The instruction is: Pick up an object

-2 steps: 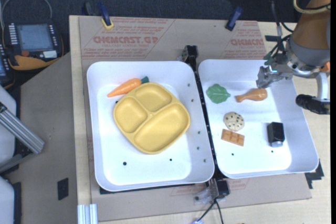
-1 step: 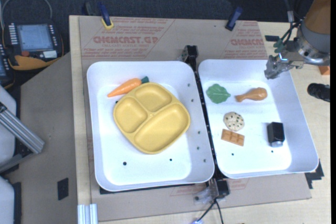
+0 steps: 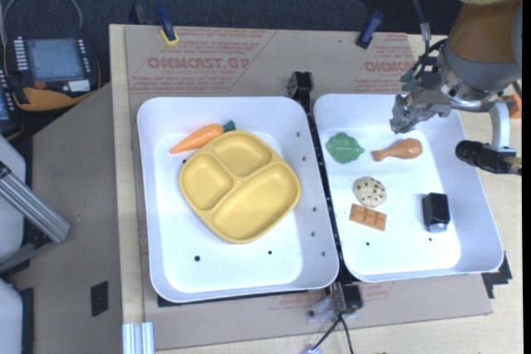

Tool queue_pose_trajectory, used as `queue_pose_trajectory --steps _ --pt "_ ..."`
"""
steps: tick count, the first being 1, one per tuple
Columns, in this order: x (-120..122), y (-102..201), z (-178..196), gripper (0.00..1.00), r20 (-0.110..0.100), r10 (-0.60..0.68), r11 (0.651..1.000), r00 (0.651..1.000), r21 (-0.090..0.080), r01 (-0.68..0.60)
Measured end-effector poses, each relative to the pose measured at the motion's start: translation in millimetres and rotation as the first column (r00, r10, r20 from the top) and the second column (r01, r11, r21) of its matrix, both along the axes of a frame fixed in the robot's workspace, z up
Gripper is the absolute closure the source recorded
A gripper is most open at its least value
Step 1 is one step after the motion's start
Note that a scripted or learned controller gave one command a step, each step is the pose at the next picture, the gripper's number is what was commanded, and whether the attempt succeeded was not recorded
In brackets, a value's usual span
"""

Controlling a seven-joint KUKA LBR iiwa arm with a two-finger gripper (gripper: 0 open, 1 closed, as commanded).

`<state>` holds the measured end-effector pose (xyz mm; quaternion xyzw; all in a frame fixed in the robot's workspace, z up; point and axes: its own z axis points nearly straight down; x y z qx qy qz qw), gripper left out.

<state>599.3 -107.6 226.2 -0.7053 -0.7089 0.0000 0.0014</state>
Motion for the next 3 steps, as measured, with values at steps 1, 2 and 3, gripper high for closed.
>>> queue_pose_trajectory --steps 1,2,3 --pt "-14 52 -10 1.0 -0.002 0.0 1.0 1.0 0.0 0.0" --pt "-22 110 1 1.0 0.0 0.001 1.0 1.0 0.0 -0.001" --pt "-24 165 -2 1.0 0.0 0.0 1.0 1.0 -0.001 0.0"
